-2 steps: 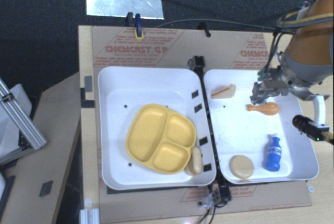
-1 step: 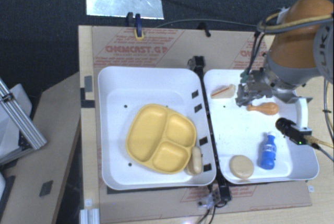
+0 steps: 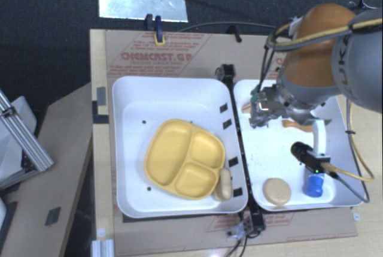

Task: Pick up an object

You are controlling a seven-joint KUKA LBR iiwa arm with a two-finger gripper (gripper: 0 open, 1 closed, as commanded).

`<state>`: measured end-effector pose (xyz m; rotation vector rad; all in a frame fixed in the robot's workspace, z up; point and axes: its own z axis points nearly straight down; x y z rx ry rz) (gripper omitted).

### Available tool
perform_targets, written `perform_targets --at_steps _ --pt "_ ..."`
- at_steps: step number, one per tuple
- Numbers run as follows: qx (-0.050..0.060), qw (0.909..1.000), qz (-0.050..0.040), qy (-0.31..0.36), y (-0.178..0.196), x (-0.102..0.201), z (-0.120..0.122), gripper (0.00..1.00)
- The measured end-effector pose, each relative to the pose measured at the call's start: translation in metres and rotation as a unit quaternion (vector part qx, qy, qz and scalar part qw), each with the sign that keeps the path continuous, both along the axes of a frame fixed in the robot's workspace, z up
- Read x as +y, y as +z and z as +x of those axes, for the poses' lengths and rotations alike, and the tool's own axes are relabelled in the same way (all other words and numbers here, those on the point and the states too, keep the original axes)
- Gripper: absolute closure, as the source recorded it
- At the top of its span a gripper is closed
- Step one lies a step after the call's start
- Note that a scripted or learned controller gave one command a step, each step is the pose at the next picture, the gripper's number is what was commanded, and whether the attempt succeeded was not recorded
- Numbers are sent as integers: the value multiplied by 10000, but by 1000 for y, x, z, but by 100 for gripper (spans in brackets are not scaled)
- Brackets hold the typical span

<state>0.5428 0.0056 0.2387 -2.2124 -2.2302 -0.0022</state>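
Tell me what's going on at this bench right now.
The robot arm reaches in from the right, and its gripper is over the far left part of the right bin. I can't tell whether it has hold of anything. A round tan disc, a blue object and an orange piece lie in that bin. The left bin holds a yellow divided plate with a tan oval piece beside it.

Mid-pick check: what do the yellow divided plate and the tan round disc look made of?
The yellow divided plate, left bin: likely moulded plastic, smooth with a soft sheen, one even colour, rounded compartment ridges. The tan round disc, right bin: matte, no glints, softly rounded edge; perhaps foam, rubber or plastic toy food, the view leaves it open.
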Motion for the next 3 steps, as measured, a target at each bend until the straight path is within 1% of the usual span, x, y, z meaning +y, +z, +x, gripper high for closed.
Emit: perform_targets --at_steps 2,3 --pt "9 10000 4 7 -24 101 -17 100" --pt "4 10000 -3 -23 -24 98 -17 0"
